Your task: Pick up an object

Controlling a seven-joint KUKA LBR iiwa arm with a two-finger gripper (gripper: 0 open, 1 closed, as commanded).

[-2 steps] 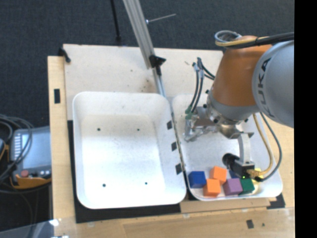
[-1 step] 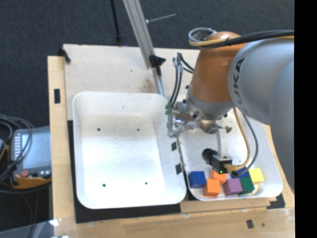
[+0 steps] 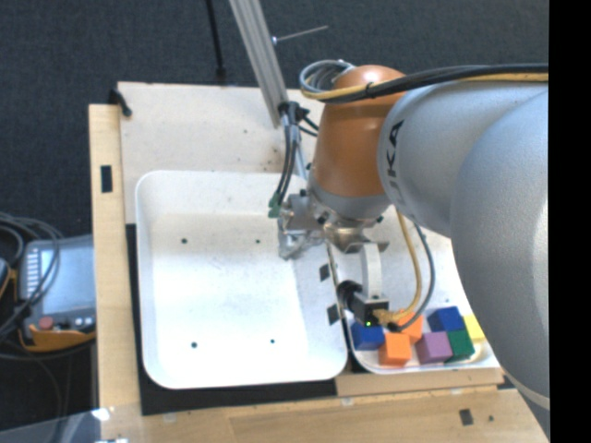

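Over the right bin's near corner: jaws hang low, just beside the blocks; whether open or closed cannot be told.
Nearest target: small blue cube (image 3: 367,336), touching a small orange cube (image 3: 397,348).
Cluster: purple cube (image 3: 432,346), green cube (image 3: 460,343), second blue cube (image 3: 447,319) and yellow block (image 3: 474,327), packed against the shallow white right bin's rim (image 3: 420,368).
Risk: packing this tight probably leaves no gap for the jaws, so they could shove the neighbours or close on nothing.

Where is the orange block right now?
In the camera view, the orange block lies in the near end of the right bin, in a cluster of blocks, between a blue block and a purple block.
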